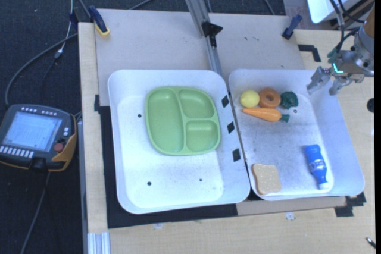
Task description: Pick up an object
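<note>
My hand (326,81) hangs at the far right of the view, above the upper right rim of the right-hand shallow white bin (351,146), and its two fingers stand apart with nothing between them. Inside that bin, along its upper left part, a small yellow round lemon-like fruit (250,98) sits touching an orange-brown ring-shaped doughnut (269,97), and just to the right of the doughnut is a dark green broccoli-like piece (289,99). Below these three an orange carrot with a green tip (263,114) lies nearly level, just beneath the lemon and the doughnut. Near the bin's lower right a blue plastic bottle (315,165) lies on its side, and at the lower left a tan slice of toast (266,178) rests flat near the bin's front rim. All of these lie well apart from my hand. The left-hand shallow white bin (128,181) holds a light green divided plate with three compartments (182,120). Both bins sit side by side on the pale beige surface (155,38). Off the surface at the left a grey handheld control pendant with a screen (37,137) rests on the dark floor
</note>
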You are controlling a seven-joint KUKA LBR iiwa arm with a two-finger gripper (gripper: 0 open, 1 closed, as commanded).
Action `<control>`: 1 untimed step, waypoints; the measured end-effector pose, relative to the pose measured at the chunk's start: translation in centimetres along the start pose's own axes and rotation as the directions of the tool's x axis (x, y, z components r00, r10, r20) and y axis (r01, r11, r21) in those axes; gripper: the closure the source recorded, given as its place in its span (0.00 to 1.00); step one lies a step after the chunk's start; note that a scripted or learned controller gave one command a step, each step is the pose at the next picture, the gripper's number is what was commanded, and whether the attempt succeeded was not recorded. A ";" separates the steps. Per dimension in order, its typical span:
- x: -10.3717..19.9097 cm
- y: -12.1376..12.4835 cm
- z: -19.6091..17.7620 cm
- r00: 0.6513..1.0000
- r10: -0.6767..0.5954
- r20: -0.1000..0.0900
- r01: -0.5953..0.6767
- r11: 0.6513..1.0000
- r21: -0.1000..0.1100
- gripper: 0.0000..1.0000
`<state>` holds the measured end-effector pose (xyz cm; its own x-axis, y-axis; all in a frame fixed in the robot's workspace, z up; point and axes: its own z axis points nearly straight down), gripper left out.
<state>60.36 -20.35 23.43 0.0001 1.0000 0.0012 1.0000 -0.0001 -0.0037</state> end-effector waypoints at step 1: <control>0.0 0.1 -0.2 1.000 -0.001 0.001 0.001 1.000 -0.004 0.00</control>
<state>60.46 -20.34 23.62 -0.0007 1.0000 0.0003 1.0000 0.0007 0.0002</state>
